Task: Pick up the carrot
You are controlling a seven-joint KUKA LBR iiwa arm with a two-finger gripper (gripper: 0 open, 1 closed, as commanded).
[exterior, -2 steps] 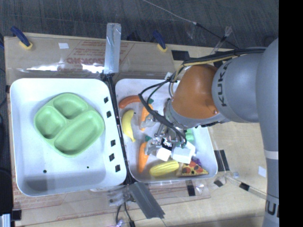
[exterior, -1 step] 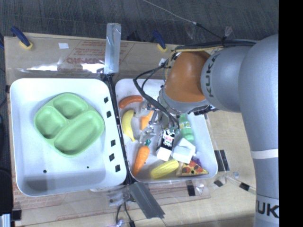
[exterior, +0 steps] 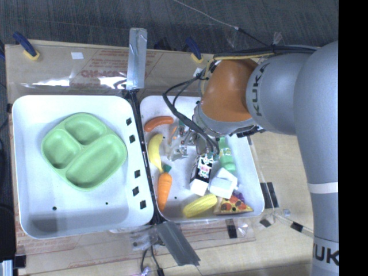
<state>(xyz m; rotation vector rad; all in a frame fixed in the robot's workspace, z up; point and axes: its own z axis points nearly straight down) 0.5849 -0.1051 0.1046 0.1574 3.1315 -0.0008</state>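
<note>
The gripper [exterior: 179,144] hangs low in the right bin [exterior: 253,177], beside the banana [exterior: 154,152]; whether its claw is wide or narrow I cannot tell, and nothing shows held in it; the carrot [exterior: 164,189] lies untouched near the bin's left wall, just below the banana, so the pick is still to do; a sausage [exterior: 158,122], corn cob [exterior: 200,205] and pizza slice [exterior: 234,206] crowd around; the left bin [exterior: 34,211] bears a green divided plate [exterior: 84,149]; dark carpet lies beyond the bench.
</note>
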